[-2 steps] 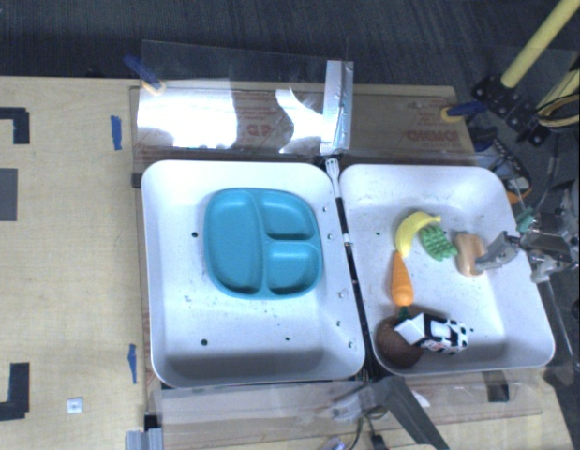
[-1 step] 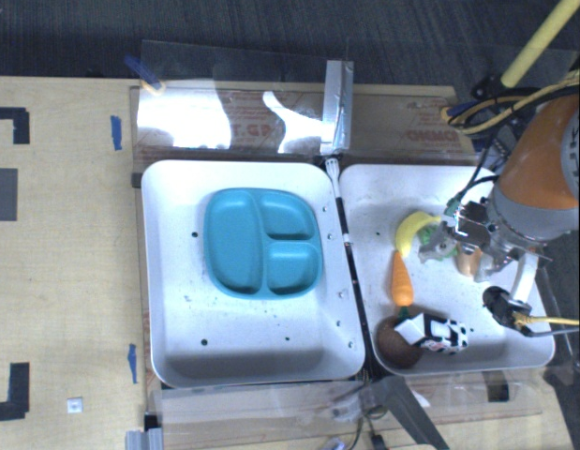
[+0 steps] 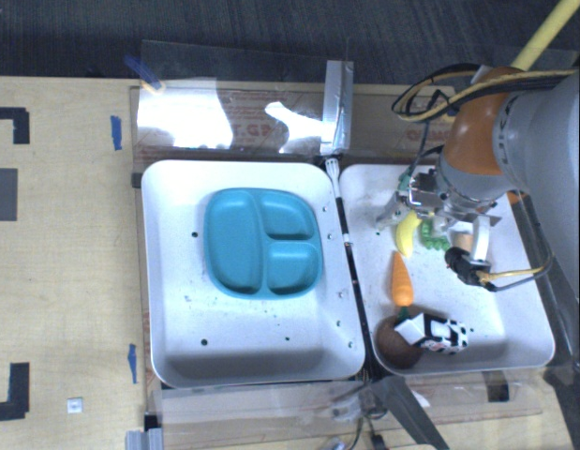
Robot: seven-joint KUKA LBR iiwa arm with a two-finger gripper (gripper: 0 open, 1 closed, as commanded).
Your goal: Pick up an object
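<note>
Pale wood desk carries two white bins; your pincer hangs low in the right bin, among a yellow piece, a green piece and a carrot. I cannot tell how the pincer is set. Crowding risks a nudge, a double catch or a miss.

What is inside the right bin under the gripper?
The right bin holds a yellow item, green piece, carrot, brown ball and cow toy. The gripper covers anything beneath.
</note>
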